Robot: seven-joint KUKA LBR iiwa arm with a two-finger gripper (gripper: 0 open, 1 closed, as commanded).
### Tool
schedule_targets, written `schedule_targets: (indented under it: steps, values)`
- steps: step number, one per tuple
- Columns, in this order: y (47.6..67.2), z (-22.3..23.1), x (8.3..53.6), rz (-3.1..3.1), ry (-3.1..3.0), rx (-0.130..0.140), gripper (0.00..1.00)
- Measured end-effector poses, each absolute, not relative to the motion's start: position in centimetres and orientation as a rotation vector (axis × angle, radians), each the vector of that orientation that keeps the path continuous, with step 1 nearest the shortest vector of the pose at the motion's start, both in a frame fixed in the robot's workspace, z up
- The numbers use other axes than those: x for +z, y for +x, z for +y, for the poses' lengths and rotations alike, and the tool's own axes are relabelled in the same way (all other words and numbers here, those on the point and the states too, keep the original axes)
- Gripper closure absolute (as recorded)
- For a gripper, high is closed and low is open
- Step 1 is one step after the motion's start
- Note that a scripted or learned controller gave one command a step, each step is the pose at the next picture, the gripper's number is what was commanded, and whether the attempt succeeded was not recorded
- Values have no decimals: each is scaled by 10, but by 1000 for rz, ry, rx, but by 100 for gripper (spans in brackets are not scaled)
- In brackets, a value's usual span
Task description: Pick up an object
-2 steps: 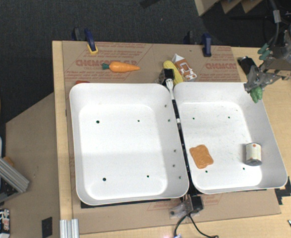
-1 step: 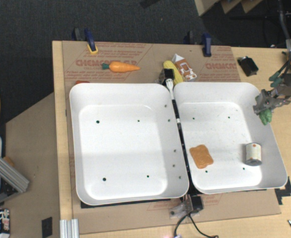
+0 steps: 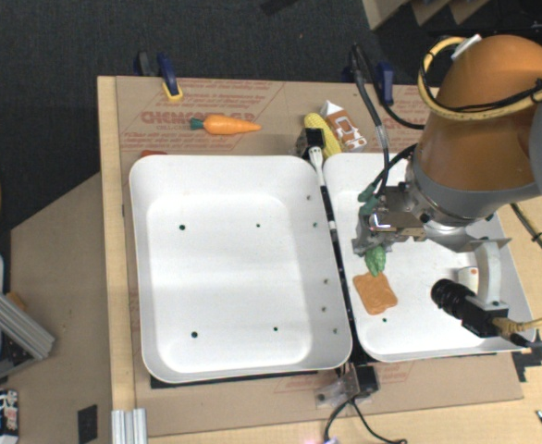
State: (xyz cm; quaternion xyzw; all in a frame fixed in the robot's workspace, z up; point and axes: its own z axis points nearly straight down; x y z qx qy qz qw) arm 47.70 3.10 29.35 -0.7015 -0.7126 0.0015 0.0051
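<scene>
Gripper [image 3: 378, 244] low in right bin [image 3: 419, 336], right above green thing [image 3: 375, 263]. Cannot tell its state. Orange piece [image 3: 375, 295] lies just below, touching green thing. Step looks like reaching down to grab. Next: close on green thing, lift straight up.

arm [image 3: 479, 109]: bulbous orange shell over a grey metal wrist collar, yellow-and-black cables looped round the top, thin black leads trailing to the wrist, silver bracket block below with a green-tipped part, black cylindrical unit on a white bracket alongside.
</scene>
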Motion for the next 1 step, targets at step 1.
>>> schedule_targets:
  steps: [1]
  values:
    - [479,-46,270,-2215,-2223,4,100]
